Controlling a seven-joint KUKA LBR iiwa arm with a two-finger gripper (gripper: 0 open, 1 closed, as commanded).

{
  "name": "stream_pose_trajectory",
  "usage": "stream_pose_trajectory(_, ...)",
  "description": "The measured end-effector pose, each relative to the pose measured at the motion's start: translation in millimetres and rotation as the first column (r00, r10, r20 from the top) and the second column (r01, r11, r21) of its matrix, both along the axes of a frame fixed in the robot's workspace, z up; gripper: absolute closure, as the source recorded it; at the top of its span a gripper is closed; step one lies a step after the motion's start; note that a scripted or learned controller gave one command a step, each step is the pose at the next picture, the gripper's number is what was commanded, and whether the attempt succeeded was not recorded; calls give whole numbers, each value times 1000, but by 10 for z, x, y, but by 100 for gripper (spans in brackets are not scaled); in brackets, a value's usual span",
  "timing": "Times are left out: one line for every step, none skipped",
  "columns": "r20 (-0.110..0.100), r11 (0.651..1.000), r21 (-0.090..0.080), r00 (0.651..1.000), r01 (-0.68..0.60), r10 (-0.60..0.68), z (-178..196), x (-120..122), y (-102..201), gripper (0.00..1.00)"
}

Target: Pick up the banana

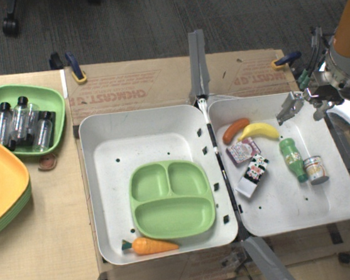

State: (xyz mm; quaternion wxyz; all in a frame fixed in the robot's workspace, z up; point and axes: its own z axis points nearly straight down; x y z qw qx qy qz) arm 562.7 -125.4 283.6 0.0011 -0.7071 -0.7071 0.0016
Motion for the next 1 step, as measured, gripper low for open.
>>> stream_pose_trajectory(1, 990, 1, 990, 144, -144, -1926, -73, -373, 0)
